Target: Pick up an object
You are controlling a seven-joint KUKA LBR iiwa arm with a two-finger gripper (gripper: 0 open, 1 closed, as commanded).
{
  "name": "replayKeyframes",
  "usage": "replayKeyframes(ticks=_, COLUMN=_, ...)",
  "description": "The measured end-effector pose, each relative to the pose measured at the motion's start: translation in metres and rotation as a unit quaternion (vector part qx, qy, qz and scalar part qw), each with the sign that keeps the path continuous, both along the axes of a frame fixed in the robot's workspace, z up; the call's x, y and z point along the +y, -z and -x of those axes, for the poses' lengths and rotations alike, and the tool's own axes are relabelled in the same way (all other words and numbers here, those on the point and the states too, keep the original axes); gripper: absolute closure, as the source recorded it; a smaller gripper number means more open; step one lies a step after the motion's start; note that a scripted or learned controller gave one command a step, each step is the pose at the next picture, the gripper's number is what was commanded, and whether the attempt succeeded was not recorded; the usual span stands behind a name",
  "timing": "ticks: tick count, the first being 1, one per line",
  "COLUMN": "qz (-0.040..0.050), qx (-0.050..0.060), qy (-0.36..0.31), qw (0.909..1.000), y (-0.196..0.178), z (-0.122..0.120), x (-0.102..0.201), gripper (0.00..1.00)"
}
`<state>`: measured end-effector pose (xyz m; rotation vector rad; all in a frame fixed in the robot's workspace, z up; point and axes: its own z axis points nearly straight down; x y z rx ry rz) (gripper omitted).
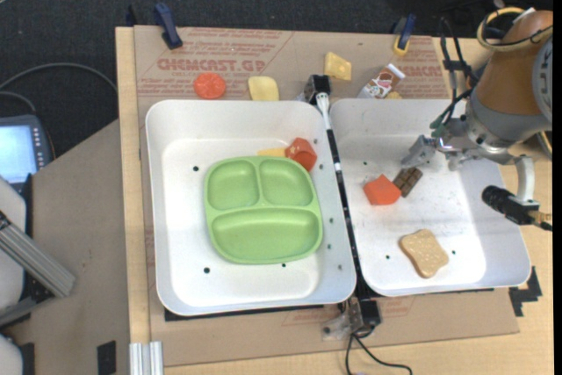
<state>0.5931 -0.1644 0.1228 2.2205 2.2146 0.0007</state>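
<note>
My gripper hangs over the right bin, near its upper middle, at the end of the grey arm with the orange band. Just below and left of it lies a small brown bar, close to the gripper tip; whether they touch I cannot tell. An orange block rests against the bar's left end. A slice of toast lies lower in the same bin.
The left bin holds a green divided plate, with a red piece and a yellow piece at its top edge. Behind the bins lie a red disc, yellow items and a small packet.
</note>
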Motion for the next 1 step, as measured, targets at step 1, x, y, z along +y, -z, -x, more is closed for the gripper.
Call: replayKeyframes(ticks=1, qz=-0.0023, qx=0.001, qy=0.000, qw=1.0000, y=0.0381, z=0.0004, x=-0.0126, gripper=0.00)
